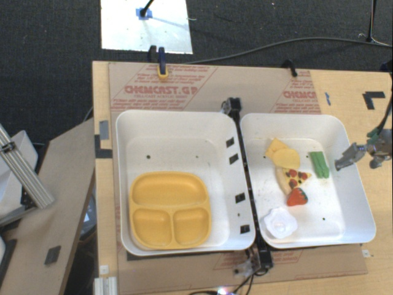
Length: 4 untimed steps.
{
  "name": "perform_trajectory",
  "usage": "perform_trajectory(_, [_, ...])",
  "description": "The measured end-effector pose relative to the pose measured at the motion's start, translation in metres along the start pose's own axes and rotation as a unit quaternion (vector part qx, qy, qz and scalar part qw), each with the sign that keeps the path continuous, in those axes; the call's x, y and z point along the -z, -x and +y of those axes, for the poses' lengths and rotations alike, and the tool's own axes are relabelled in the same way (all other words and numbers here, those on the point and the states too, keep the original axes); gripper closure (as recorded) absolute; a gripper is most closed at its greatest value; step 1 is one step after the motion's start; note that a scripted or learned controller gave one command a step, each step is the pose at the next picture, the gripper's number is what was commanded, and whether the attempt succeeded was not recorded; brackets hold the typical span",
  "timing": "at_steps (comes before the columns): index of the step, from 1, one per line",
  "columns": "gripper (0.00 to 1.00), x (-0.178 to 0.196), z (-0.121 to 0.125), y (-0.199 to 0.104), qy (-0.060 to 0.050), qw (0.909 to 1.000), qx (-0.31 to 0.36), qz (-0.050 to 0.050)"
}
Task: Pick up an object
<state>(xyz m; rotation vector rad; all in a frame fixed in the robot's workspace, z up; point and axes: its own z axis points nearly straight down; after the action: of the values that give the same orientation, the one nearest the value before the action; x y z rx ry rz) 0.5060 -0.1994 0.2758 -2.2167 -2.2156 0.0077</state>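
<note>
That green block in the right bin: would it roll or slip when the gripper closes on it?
The green block looks flat-sided and elongated, so it probably won't roll. It looks like a small toy piece, likely light and stiff. It lies apart from the neighbouring pizza slice, so a nudge would probably just slide it.

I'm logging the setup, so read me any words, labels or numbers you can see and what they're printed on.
"CHEMCAST GP": red print on the protective sheet under the bins, at its upper left.
The same red logo at the sheet's upper right is partly cut off and blurred; not readable for certain.
Smaller red lines beneath both logos: too small to read.
</note>
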Motion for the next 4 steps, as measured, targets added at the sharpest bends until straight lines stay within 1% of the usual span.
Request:
perform_trajectory(1, [0.0, 0.006, 0.002, -0.001, 0.005, 1.0, 0.002, -0.001])
perform_trajectory(2, [0.0, -0.054, 0.009, -0.004, 0.004, 1.0, 0.001, -0.001])
perform_trajectory(3, [0.0, -0.115, 0.005, -0.008, 0.003, 1.0, 0.001, 0.0])
perform_trajectory(4, [0.0, -0.157, 0.01, -0.015, 0.01, 1.0, -0.001, -0.002])
